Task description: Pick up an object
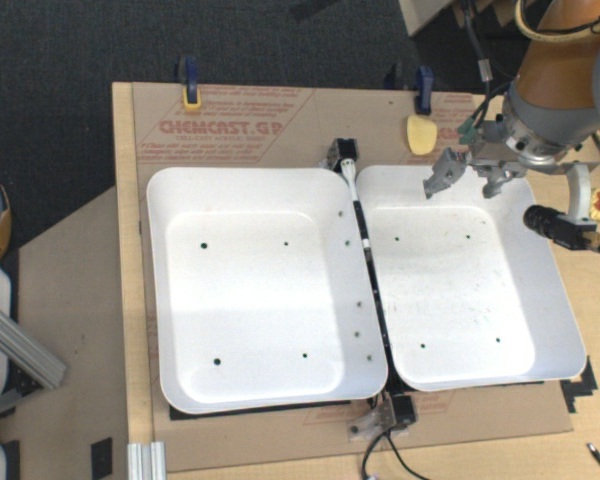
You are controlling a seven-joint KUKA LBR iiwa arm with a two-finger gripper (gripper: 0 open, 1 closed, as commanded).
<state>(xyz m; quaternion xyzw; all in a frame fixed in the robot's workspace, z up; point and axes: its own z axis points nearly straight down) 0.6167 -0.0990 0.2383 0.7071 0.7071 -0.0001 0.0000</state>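
The gripper (463,188) hangs over the far edge of the right bin (540,368), toward 12 o'clock of that bin's floor. Its two grey fingers (443,175) are spread apart with nothing between them, so the pincer is released. The arm (565,58) (grey, with its orange band at the upper corner) comes in from 2 o'clock of the picture.

A pale yellow lump (421,134) lies on the brown board (230,118), outside both bins, just beyond the right bin's far rim. It sits at about 11 o'clock from the gripper, near it but apart from the fingers. A blue clamp (423,86) grips the board's edge at 12 o'clock of the lump.

The left bin (165,268) lies at 9 o'clock of the right one. A black strip (366,253) runs along the seam between them.
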